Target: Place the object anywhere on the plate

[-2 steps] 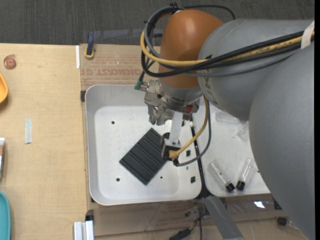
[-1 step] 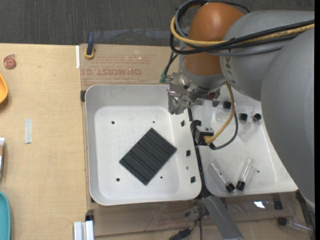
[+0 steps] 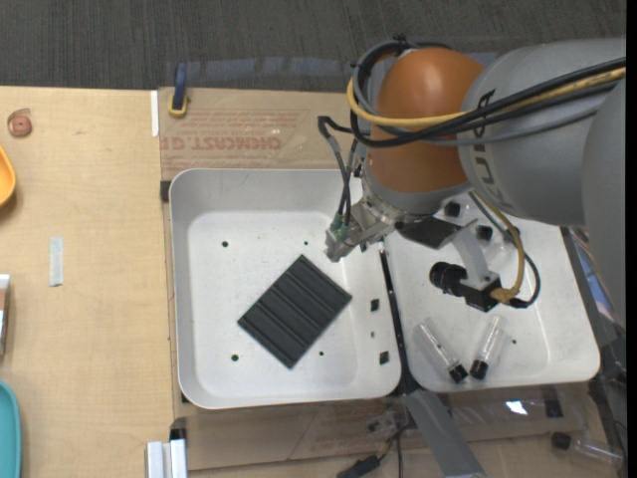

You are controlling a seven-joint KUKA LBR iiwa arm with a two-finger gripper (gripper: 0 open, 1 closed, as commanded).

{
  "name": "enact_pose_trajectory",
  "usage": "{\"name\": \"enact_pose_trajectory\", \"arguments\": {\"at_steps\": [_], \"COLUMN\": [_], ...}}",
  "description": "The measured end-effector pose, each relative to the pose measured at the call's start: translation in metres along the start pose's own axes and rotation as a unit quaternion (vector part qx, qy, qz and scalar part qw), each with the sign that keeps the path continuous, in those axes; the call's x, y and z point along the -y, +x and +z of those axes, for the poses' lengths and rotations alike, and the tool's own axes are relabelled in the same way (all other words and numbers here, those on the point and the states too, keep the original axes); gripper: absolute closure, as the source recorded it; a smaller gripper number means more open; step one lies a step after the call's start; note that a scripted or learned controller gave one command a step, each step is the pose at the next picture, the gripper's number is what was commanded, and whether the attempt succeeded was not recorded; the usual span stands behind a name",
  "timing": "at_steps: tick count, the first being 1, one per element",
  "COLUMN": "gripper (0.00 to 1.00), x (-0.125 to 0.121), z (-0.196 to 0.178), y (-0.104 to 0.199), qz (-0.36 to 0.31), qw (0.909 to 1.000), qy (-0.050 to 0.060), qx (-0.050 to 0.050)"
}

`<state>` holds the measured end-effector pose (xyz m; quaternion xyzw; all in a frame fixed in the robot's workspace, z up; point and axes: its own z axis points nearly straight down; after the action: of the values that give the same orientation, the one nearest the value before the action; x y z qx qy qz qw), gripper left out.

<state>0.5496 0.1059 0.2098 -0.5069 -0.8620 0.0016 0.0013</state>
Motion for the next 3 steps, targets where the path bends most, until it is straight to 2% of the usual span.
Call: {"name": "enact_pose_trajectory", "arguments": {"at_steps": [1,2,3], "gripper": [0.0,0.0,0.0], "x": [0.0,-0.043,-0.113], "z": [0.0,-0.028,-0.067], "y": [0.0,-0.01,-0.012], "qz": [0.0,0.176,0.336], "qw": [1.0,0.9845,0.9419], "qy": [0.0,-0.001,0.0], "qx": [0.0,0.001,0.001]}}
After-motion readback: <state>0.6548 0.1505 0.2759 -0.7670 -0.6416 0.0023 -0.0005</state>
